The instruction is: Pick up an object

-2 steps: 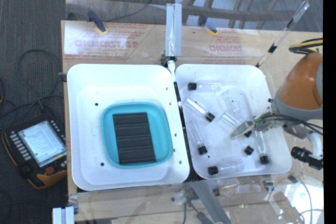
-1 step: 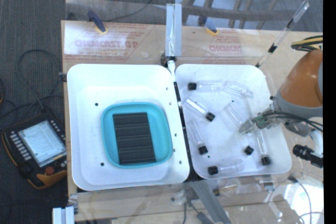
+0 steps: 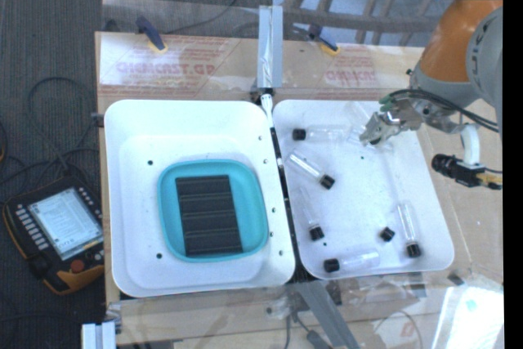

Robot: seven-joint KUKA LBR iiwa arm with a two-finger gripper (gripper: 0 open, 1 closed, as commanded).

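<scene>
Several clear vials with black caps lie in the right bin (image 3: 425,200). One vial (image 3: 320,131) lies near the bin's far edge, and another (image 3: 311,171) sits slanted below it. A third vial (image 3: 353,261) rests at the front, and one more (image 3: 407,230) lies at the right side. Two loose black caps (image 3: 316,233) (image 3: 386,234) sit between them. My gripper (image 3: 377,131) hangs over the bin's far right corner, just right of the far vial's clear end. Nothing shows in its grasp.
The left bin (image 3: 131,135) holds a teal tray (image 3: 170,200) with a dark ribbed insert. A metal post (image 3: 269,45) stands behind the seam between the bins. A teach pendant (image 3: 57,233) lies on the floor to the left. The arm's orange band (image 3: 458,45) is at the upper right.
</scene>
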